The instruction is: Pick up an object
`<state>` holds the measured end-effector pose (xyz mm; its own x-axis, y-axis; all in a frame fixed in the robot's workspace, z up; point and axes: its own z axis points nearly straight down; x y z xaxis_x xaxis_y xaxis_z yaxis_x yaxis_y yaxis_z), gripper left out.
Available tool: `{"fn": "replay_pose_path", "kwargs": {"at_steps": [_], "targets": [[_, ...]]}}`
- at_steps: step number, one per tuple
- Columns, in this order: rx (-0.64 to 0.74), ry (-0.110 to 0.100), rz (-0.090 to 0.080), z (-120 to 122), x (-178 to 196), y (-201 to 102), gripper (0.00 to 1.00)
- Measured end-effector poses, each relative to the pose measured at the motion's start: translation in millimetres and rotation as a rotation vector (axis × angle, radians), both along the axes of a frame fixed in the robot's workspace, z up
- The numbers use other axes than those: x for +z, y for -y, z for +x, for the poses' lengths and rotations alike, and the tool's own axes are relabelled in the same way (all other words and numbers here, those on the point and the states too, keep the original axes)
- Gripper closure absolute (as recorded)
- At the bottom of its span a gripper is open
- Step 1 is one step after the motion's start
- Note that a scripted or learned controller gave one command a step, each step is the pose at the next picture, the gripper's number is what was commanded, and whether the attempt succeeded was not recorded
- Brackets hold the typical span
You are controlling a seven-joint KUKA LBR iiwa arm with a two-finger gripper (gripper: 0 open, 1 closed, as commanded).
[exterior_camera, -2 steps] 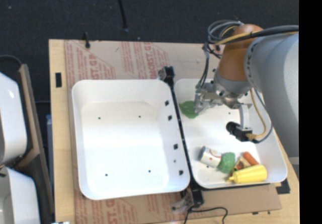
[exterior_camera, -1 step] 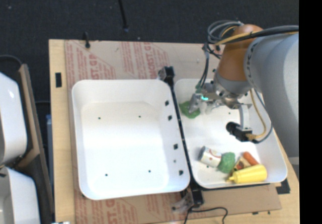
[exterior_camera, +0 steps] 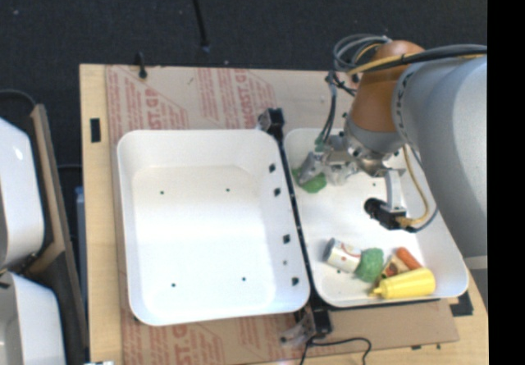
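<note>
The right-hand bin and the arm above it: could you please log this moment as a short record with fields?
arm: grey arm with orange band, reaching in from the right
end effector: low over the right white bin's far left corner
at end effector: small green lump; grasp not confirmed
near edge of right bin: yellow plastic bottle, green soft lump, small white cylinder, orange piece
left white bin

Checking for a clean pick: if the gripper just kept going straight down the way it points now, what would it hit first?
Probably the green object lying right at the gripper tips, near the right bin's left wall. Depth is unclear from this slant, so it may graze the bin floor beside it instead.
</note>
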<state>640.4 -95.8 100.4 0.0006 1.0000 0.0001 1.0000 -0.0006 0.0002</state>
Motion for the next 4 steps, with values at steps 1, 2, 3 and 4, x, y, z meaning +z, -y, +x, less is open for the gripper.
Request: {"fn": "replay_pose_path", "kwargs": {"at_steps": [1, 2, 3, 4], "targets": [[-0.001, 0.001, 0.000, -2, 0, 0, 0.00], [0.000, 0.001, -0.001, -5, 0, 5, 0.00], [0.000, 0.001, 0.000, 7, 1, 0, 0.00], [0.000, 0.000, -0.001, -8, 0, 2, 0.00]]}}
